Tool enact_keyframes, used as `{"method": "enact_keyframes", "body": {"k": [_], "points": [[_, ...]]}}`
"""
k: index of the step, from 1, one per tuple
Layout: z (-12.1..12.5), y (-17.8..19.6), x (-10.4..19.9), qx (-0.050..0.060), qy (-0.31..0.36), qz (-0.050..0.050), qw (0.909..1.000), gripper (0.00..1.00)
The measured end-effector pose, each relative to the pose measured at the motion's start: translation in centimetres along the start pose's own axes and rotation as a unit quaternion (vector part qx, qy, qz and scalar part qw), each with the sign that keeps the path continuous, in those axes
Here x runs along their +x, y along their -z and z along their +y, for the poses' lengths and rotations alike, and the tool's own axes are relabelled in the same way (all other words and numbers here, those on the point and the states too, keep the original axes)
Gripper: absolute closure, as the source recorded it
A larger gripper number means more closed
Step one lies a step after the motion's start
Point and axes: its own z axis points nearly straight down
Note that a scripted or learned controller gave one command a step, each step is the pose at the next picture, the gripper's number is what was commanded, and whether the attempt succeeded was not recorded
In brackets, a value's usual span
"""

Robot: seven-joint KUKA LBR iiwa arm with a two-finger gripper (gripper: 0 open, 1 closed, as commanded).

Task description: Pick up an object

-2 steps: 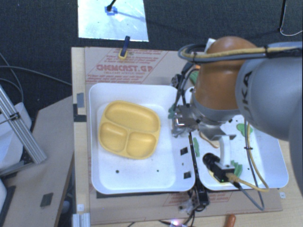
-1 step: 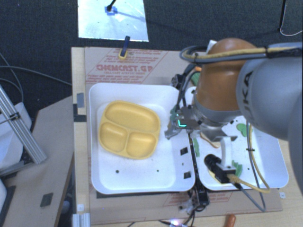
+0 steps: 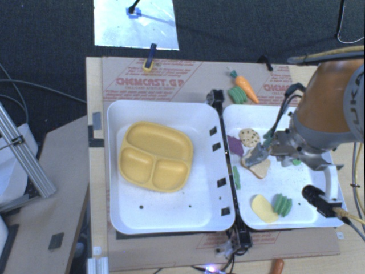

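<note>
Two shallow white plastic bins sit side by side on the tabletop (image 3: 97, 170), left bin (image 3: 122, 210) and right bin (image 3: 296, 218). The left one holds a yellow plastic divided tray (image 3: 155, 156), lying flat around the middle of the frame.

All the small stuff is in the right bin. A round tan cookie with dark chips (image 3: 248, 136) sits near the top, with a purple leaf-shaped piece (image 3: 234, 144) just to its left. Below those is a beige toast-like slice (image 3: 258, 167). Lower down, a pale yellow oval piece (image 3: 263, 208) lies right beside a ribbed green piece (image 3: 282, 204), and a thin green strip (image 3: 236, 177) sits against the bin's left wall.

The grey arm with the orange band (image 3: 328, 104) comes in from the right of the frame. Its pincer (image 3: 258, 154) is down low over the toast-like slice, looks like it's touching or just above its upper edge. Honestly can't tell how far apart the tips are, or if it's got hold of anything.

Outside the bins, toward the upper right, an orange toy carrot (image 3: 246, 86) lies next to a green ribbed toy (image 3: 238, 95) on the cardboard sheet (image 3: 171, 79).
</note>
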Motion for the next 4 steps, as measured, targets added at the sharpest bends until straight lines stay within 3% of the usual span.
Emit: {"method": "enact_keyframes", "body": {"k": [1, 3, 4], "points": [[0.1, 1.1, 0.7, -0.001, 0.009, 0.001, 1.0000, 1.00], [-1.0, -6.1, 11.0, 0.002, 0.008, 0.002, 1.0000, 1.00], [-0.8, 7.1, 11.3, -0.006, 0.008, 0.003, 0.9999, 1.00]]}}
